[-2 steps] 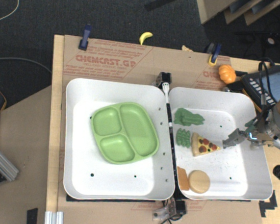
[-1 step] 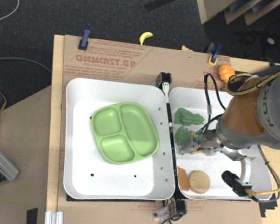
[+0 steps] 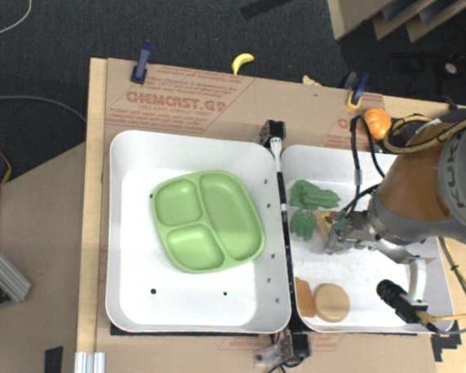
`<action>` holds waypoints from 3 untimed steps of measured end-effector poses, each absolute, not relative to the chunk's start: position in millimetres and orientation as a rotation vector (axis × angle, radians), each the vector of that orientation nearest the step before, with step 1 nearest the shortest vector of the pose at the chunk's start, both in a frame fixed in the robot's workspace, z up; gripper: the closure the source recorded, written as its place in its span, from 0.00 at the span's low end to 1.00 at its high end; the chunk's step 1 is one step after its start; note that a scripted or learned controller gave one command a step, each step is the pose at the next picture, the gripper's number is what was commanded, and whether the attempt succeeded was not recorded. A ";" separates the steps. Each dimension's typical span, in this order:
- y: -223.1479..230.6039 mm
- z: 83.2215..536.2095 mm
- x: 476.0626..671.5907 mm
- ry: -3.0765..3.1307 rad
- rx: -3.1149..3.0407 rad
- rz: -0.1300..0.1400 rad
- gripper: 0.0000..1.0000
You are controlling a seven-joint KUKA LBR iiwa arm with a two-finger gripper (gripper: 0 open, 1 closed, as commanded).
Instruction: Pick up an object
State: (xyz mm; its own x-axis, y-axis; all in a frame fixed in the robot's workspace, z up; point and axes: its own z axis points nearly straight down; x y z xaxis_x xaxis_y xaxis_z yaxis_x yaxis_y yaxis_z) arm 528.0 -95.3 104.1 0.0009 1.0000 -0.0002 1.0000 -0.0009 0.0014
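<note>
Look to the right-hand white bin (image 3: 384, 319), in the right half of the frame: the grey arm's two-finger gripper (image 3: 339, 231) sits low over its centre-left, and you cannot tell from this slanted view how its jaws stand or whether anything is caught in them. The nearest candidates are the two green leafy plastic toy pieces: the larger green piece (image 3: 314, 195) lies just up and left of the gripper, its long axis running roughly left to right, and the smaller green clump (image 3: 304, 224) lies directly to the gripper's left, very close. A small yellowish item (image 3: 325, 222) sits between that clump and the gripper, too small to identify. Towards the lower edge of the same bin, well below the gripper, a round tan disc-shaped object (image 3: 332, 303) rests beside a brown-orange block (image 3: 303, 298). The left-hand white bin (image 3: 126, 278) holds a light green divided plastic plate (image 3: 207, 220) with three compartments, tilted a little in the frame. Judging by position, a short shift left would bring the gripper over the green pieces.
</note>
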 end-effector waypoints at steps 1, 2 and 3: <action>-39.1 189.3 487.5 2.226 2.213 0.009 1.00; 42.3 291.4 480.6 2.231 2.206 0.018 1.00; -9.4 377.3 480.5 2.210 2.219 0.012 1.00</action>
